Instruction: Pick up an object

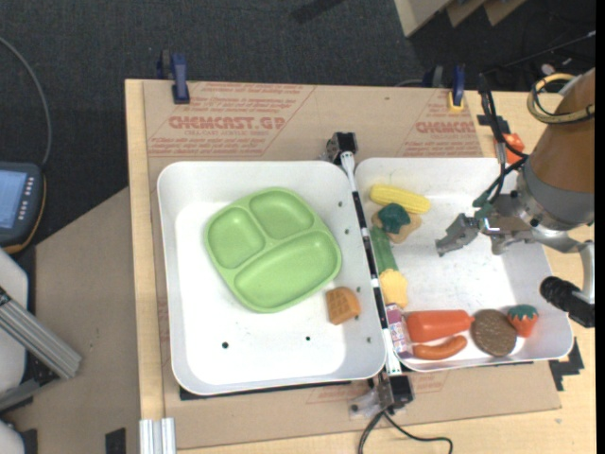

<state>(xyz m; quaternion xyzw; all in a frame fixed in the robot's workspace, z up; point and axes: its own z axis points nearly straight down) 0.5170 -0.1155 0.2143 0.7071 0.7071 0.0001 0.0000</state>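
Observation:
My gripper [452,236] hangs over the middle of the right bin [529,277], pointing left, open with nothing between its fingers. Left of it lie a yellow corn cob [399,198], a green-topped tan piece [392,220], a green cucumber [382,252] and a yellow piece [392,288]. Along the bin's front edge lie an orange carrot [437,323], a red sausage [440,348], a brown round patty [493,333] and a small red and green fruit [523,319].
The left bin [189,329] holds a green divided plate [274,249] and an orange-brown bread piece [343,304] near the divider. Blue clamps [176,76] sit at the bench's back edge. The arm's orange band [567,149] rises at the right.

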